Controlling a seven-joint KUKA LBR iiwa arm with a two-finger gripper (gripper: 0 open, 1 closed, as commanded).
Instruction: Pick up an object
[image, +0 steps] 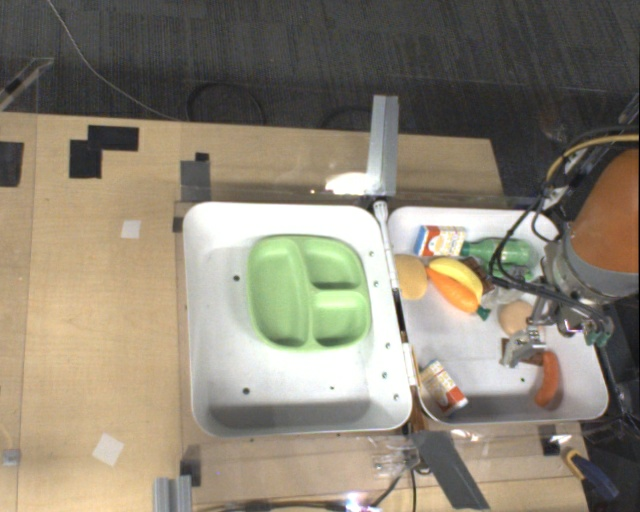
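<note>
Gripper (522, 349) low in right bin (480, 400), at ten o'clock of sausage (547, 381). Finger spread impossible to tell, grasp likewise.

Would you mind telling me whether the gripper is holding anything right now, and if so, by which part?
It cannot be told. The gripper hangs low in the right bin, just beside the sausage and near the egg, but the view is too small to show any object in its grasp.
</note>
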